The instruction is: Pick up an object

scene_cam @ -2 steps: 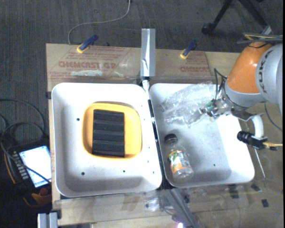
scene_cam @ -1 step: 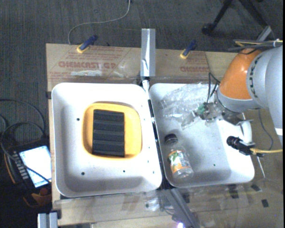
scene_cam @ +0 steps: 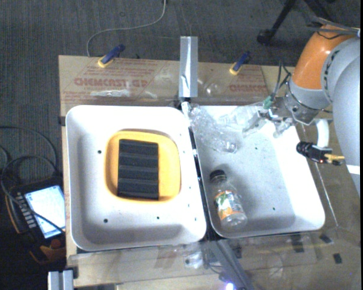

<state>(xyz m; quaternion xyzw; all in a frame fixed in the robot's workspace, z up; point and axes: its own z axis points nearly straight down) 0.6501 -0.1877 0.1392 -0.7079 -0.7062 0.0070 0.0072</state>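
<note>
A clear plastic bottle (scene_cam: 228,203) with a black cap and an orange label lies in the front part of the right bin (scene_cam: 302,216). Crumpled clear plastic wrap (scene_cam: 221,127) spreads along that bin's far edge. A yellow dish holding a black ribbed block (scene_cam: 139,168) rests in the middle of the left bin (scene_cam: 85,180). My gripper (scene_cam: 271,117) hangs over the right bin's far right corner, at the right end of the crumpled wrap, and seems to touch it. The orange-banded wrist (scene_cam: 317,59) rises behind it.
A brown cardboard sheet (scene_cam: 127,80) lies behind the bins with blue-and-yellow clamps (scene_cam: 111,55) and a grey upright post (scene_cam: 188,68). A tablet (scene_cam: 42,205) and cables sit on the floor at left. A chair base (scene_cam: 290,5) stands at the back.
</note>
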